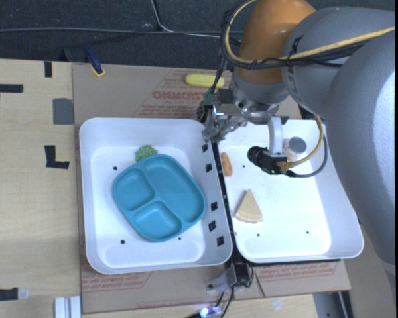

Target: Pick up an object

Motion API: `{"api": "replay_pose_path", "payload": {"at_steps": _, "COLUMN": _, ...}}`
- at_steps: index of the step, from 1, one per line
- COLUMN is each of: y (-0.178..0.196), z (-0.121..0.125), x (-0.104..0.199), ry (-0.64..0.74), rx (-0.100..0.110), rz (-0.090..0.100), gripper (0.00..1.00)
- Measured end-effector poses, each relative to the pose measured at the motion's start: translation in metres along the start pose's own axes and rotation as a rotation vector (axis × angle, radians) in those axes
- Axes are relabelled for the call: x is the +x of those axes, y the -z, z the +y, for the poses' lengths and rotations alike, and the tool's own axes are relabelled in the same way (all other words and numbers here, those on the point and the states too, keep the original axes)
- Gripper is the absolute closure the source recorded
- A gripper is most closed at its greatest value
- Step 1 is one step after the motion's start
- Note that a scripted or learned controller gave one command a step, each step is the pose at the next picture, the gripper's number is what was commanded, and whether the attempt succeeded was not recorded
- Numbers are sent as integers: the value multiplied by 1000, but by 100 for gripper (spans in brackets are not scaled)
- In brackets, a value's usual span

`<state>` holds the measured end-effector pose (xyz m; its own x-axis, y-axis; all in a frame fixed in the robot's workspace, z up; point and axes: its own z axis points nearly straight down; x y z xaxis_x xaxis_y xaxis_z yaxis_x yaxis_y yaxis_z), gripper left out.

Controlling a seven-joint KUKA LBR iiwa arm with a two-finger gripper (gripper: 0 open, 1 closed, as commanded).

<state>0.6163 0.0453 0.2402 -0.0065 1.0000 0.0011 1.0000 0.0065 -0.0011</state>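
pale wooden bench [26, 197], brown cardboard sheet [119, 91], dark backdrop [86, 5]

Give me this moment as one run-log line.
arm: over the right bin's far-left corner | gripper: nothing seen held | right bin: cheese wedge, orange piece | left bin: blue plate, green piece
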Motion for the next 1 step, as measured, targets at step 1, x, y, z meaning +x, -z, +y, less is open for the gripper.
{"api": "replay_pose_path", "payload": {"at_steps": 1, "y": -4, "z": 10, "x": 57, "ry": 0, "rx": 0, "rz": 0, "gripper": 100}}
